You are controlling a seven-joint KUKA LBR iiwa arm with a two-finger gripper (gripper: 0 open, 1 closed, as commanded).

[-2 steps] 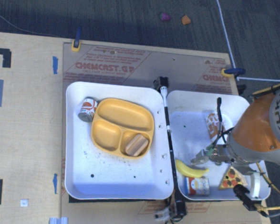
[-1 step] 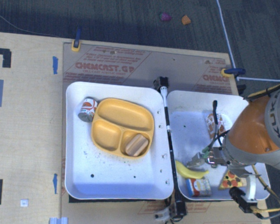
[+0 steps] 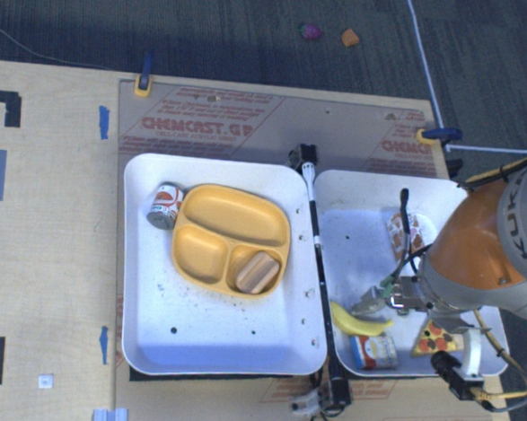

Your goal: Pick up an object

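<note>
My gripper (image 3: 371, 303) hangs low in the right bin (image 3: 357, 225), just above the yellow banana (image 3: 356, 322) near the bin's front left. Whether the tips touch the banana I cannot make out. In front of the banana lies a small can (image 3: 375, 351) with a red and white label. A flat orange and yellow packet (image 3: 434, 339) lies to the right of it, partly under the arm. A red and white wrapper (image 3: 408, 231) sits toward the back of the right bin.
The left bin (image 3: 148, 314) holds a yellow divided plate (image 3: 230, 237) with a tan bread-like piece (image 3: 256, 271) in one compartment, and a red and white can (image 3: 164, 205) at its back left. Black clamps (image 3: 304, 154) stand between the bins. Cables trail off the arm.
</note>
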